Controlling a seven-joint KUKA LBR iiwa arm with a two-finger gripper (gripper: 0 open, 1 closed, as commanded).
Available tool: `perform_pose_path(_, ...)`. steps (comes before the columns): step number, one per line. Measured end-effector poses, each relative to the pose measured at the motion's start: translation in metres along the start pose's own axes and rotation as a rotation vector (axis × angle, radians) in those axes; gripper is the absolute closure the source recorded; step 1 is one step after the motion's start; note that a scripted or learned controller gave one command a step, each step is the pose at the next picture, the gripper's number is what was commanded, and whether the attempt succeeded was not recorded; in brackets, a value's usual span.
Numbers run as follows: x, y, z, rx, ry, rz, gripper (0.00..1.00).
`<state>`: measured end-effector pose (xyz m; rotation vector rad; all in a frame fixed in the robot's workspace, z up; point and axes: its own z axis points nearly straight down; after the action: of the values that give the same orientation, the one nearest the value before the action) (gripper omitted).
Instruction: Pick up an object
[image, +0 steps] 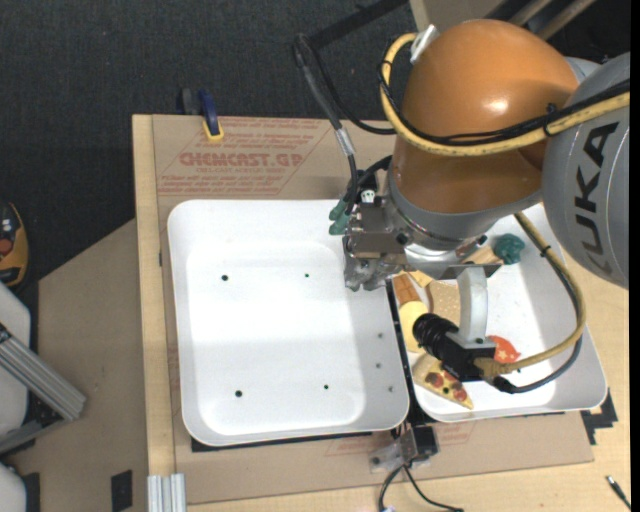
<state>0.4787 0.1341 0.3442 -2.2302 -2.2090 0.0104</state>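
My gripper (366, 258) hangs low over the divide between the two bins, at the right rim of the left bin (260, 330). The grey and orange wrist hides much of the right bin (560, 375). Toy food lies in that right bin: a bun-like piece (407, 291) just below the gripper, a pizza slice (448, 386) at the front, a red-orange piece (506, 350) and a teal piece (510, 247) at the far side. A small teal bit (340, 212) shows at the gripper's upper left; I cannot tell what it is.
The left bin's white floor shows only a few small dark dots. Both bins rest on a brown board (250, 155) with a blue-and-yellow clamp (209, 114) at its back edge. An aluminium frame (35, 375) stands at the far left.
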Motion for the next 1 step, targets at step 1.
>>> perform_pose_path(1, -0.0065, 0.0008, -0.0216, -0.010, 0.004, -0.008, 1.00)
